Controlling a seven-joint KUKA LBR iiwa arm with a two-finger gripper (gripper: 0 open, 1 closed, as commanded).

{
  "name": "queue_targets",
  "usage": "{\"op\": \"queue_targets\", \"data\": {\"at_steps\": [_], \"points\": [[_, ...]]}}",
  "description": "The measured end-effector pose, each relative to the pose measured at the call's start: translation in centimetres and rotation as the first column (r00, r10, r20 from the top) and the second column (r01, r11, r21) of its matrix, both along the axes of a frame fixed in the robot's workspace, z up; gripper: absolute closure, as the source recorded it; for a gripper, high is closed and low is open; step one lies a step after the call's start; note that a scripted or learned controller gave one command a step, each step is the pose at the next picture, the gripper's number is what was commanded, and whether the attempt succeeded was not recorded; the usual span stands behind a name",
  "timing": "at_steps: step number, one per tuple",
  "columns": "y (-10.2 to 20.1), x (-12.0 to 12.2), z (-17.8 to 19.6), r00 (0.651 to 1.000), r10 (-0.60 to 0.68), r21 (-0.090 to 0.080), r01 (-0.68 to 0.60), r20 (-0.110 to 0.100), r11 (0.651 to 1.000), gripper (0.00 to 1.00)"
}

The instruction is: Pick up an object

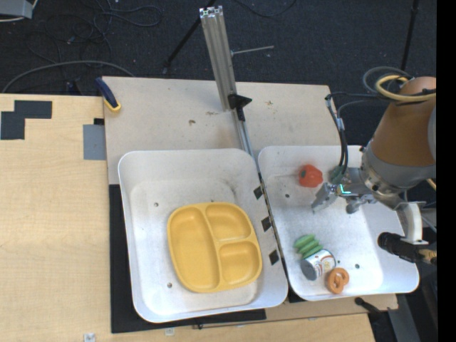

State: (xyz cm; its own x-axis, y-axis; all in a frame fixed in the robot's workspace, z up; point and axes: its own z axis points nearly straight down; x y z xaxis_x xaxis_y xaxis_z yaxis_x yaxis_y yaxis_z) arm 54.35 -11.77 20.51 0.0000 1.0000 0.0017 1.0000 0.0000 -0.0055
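One red tomato (310,176) lies just left of the gripper (336,199), whose fingers stand apart.

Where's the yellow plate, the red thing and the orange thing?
Yellow plate (213,246): camera view, on the divider between its compartments.
Red thing (310,176): camera view, on its middle.
Orange thing (336,280): camera view, on its body.

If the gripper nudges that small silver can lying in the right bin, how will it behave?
The small silver can lies on its side, so it would probably roll. It touches the green piece and sits near the orange ring, so a push would likely shift them. Its smooth metal may slip.
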Motion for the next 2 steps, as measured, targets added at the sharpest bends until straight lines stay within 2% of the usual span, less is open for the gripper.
{"op": "queue_targets", "data": {"at_steps": [1, 2], "points": [[0.0, 0.0, 0.1, 1.000, 0.000, 0.000, 0.000, 0.002, 1.000, 0.00], [0.4, 0.9, -5.6, 1.000, 0.000, 0.000, 0.000, -0.003, 1.000, 0.00]]}}
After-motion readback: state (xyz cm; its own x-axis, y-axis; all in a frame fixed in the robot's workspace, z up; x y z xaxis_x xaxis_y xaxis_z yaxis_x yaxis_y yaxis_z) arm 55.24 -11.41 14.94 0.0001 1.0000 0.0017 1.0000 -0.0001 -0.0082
